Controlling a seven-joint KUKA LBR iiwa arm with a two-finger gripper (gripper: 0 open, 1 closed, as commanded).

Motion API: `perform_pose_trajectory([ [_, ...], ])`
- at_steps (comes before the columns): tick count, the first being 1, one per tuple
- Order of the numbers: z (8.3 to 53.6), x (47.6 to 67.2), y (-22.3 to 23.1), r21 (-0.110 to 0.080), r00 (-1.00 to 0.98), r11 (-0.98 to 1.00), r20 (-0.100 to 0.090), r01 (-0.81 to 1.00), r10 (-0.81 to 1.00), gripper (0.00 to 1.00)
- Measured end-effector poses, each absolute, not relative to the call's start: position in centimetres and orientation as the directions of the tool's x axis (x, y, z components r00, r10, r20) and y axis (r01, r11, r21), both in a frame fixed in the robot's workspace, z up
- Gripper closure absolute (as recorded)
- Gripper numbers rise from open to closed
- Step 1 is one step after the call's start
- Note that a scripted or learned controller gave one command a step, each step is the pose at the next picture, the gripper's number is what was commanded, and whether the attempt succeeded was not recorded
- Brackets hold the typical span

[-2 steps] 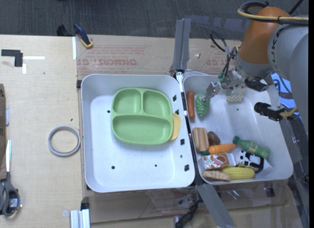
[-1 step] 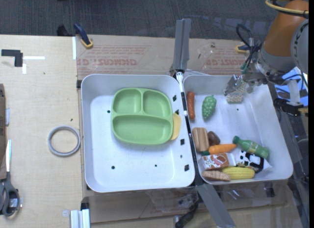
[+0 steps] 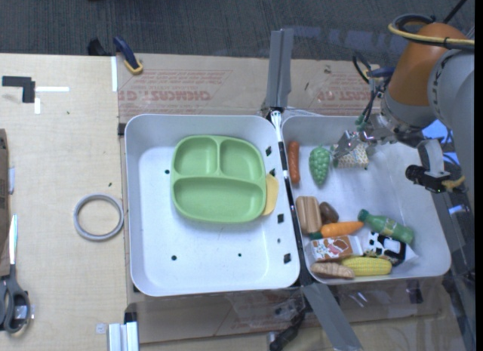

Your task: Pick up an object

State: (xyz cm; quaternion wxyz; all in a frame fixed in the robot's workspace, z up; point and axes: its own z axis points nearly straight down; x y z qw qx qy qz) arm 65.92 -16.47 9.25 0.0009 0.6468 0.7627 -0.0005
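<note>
The right bin [image 3: 407,183] holds the toy food. My gripper [image 3: 353,144] hangs low over the bin's back part, right above a beige speckled block [image 3: 352,158] and touching or nearly touching its top. A green bunch of grapes [image 3: 320,165] lies just left of the block, and an orange sausage [image 3: 293,162] lies along the bin's left wall. Toward the front lie a tan bread piece [image 3: 308,213], a carrot [image 3: 341,229], a green bottle [image 3: 386,226], a cow-patterned item [image 3: 389,248], a corn cob [image 3: 367,266] and a snack packet [image 3: 336,248].
The left bin [image 3: 151,251] holds a green divided plate [image 3: 219,178] with a yellow piece [image 3: 271,195] tucked under its right edge. On the bench to the left lie a tape ring [image 3: 99,216] and scissors [image 3: 13,300]. A metal divider post [image 3: 279,70] rises between the bins at the back.
</note>
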Motion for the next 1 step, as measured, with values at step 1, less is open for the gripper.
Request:
perform_pose_trajectory([
  [1,9.55,64.59,-12.51,0.004,-0.229,0.229,-0.012,0.973,0.973,0.0],
])
